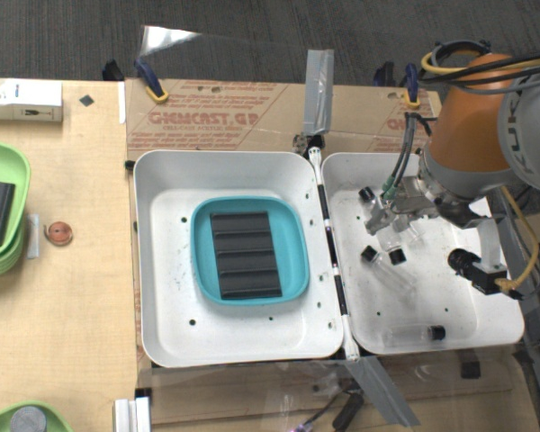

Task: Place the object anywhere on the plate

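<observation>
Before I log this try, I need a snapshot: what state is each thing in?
Teal plate: flat in the left bin.
Black ridged block: lying on the plate.
Gripper: low over the right bin.
Small black pieces: loose on the right bin's floor.

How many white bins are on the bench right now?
2. The left bin holds the teal plate. The right bin sits beside it, under the arm.

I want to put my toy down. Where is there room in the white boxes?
The left bin has a bare white strip all around the blue plate. A black ridged block covers the plate's middle. The right bin is bare along its near side; its far part is crowded by the gripper.
</observation>
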Tool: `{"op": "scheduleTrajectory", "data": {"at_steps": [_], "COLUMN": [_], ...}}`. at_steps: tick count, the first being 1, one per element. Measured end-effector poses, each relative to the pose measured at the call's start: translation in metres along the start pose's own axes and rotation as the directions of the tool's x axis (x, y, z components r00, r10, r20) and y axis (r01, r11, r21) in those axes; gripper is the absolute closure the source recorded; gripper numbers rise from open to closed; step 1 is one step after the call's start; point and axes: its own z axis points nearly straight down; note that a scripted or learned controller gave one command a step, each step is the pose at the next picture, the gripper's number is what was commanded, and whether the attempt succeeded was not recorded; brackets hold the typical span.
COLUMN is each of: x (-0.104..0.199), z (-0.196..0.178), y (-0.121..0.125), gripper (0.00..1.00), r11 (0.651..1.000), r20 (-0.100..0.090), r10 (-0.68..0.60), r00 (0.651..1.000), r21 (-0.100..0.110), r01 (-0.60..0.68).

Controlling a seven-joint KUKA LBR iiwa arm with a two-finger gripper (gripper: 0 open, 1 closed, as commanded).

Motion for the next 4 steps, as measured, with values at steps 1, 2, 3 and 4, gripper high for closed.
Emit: {"op": "scheduleTrajectory", "data": {"at_steps": [1,2,3,4], "x": [0.072,0.072,0.072,0.125], "z": [0.0,0.0,0.0,0.0], "y": [0.0,0.0,0.0,-0.012], "gripper": [1.0,0.0,0.0,0.0], "r11": [0.995,0.995,0.995,0.995], "r20": [0.0,0.0,0.0,0.0], "r10": [-0.104,-0.103,-0.103,-0.101], "r00": [0.995,0.995,0.995,0.995], "r21": [0.001,0.0,0.0,0.001], "r01": [0.104,0.103,0.103,0.101]}}
